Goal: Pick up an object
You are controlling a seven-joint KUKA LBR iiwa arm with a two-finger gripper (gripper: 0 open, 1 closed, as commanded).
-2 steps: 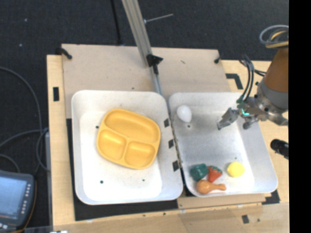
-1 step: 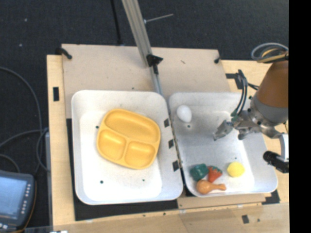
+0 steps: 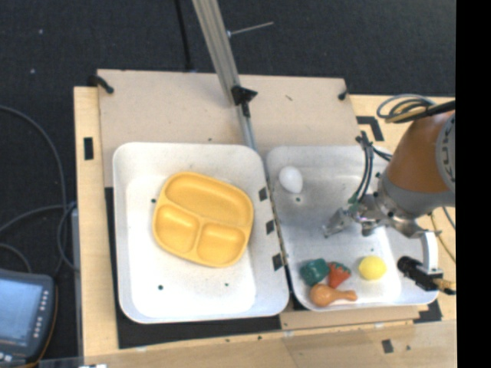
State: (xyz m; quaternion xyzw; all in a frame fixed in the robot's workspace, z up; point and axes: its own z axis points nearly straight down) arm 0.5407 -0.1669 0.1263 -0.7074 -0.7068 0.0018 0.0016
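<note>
Presently, the gripper [image 3: 337, 225] is seen in the right bin [image 3: 322, 167], a little right of the frame's centre, low over the bare white floor; whether it is released or clenched cannot be told from this slanted view, and nothing is seen held in it. No single object is named by the task, so the candidates are judged together. A small cluster lies at the lower edge of the right bin: a dark green piece [image 3: 313, 271] touching a red-orange piece [image 3: 338, 272], an orange pear-shaped toy [image 3: 331, 296] just below them, and a yellow ball [image 3: 372, 267] a little apart to the right. A white egg-like object [image 3: 290, 179] rests alone near the upper left corner of the same bin, well apart from the rest. All of them are probably light, hollow plastic toys, rather stiff and smooth, so slipping is more to be feared than crushing. The round ones may roll away if they are touched off-centre; they should be taken across the widest part. The pear shape is better taken at its thick body, not at the thin neck. The yellow divided plate [image 3: 203, 218] in the left bin [image 3: 138, 282] is wide and flat, and only its rim could be pinched.
</note>
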